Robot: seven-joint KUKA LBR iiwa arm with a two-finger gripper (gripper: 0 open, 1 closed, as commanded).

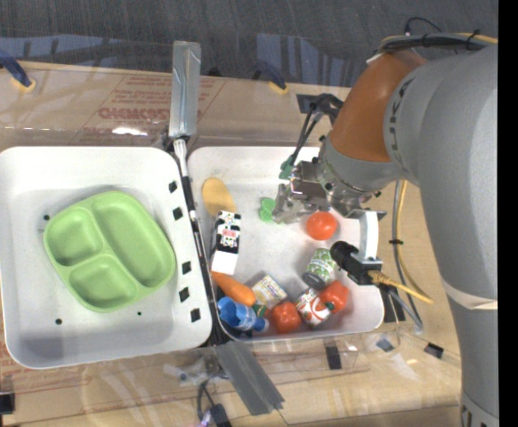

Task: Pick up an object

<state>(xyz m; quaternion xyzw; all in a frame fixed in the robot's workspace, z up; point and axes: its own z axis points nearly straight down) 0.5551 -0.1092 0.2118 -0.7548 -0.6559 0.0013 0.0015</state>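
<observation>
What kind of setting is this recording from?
Probably a robotics lab bench set up for grasping trials: a KUKA arm over two white bins, toy food in one and a green divided plate in the other.

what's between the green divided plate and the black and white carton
In the camera view, the raised divider where the two bins meet lies between the green divided plate and the black and white carton, along with bare white bin floor.

The right bin has bare floor along its far side and in the middle. Its near edge is crowded: a carrot, a blue cup, a tomato and a can lie close together. The left bin holds a green plate, with open floor around it.
</observation>
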